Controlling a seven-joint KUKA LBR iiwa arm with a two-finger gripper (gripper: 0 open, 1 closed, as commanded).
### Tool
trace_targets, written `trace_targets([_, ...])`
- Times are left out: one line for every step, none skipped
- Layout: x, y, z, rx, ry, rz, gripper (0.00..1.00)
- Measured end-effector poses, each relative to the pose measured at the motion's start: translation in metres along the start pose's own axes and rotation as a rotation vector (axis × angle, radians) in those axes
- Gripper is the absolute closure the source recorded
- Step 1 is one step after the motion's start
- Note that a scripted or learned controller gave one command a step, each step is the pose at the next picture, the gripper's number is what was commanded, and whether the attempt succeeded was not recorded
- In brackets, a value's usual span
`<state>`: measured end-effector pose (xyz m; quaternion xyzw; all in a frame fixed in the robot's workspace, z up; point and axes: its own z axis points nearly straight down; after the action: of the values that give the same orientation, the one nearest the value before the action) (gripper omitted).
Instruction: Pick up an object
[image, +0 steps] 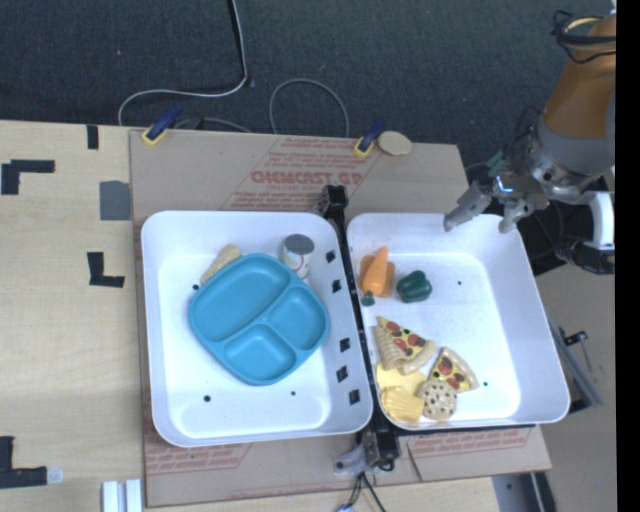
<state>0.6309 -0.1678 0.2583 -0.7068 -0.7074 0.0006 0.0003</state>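
My gripper (485, 215) hangs over the far right corner of the right bin (510, 300), fingers spread open with nothing between them. Inside that bin lie an orange carrot-like piece (375, 270), a dark green pepper (413, 287), two pizza slices (402, 343) (455, 370), a cookie (436, 399) and a yellow chip (400, 403). The gripper is well above and to the right of the pepper, touching none of the objects.
The left bin (170, 300) holds a blue divided plate (260, 317), a small can (297, 250) and a tan piece (222, 262) by the plate's far edge. A black divider clip row (343, 300) runs between the bins. Cables and a round disc (396, 144) lie behind.
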Motion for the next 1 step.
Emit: trace_targets([0.0403,0.0204,0.1288,0.013,0.004,-0.003,0.0])
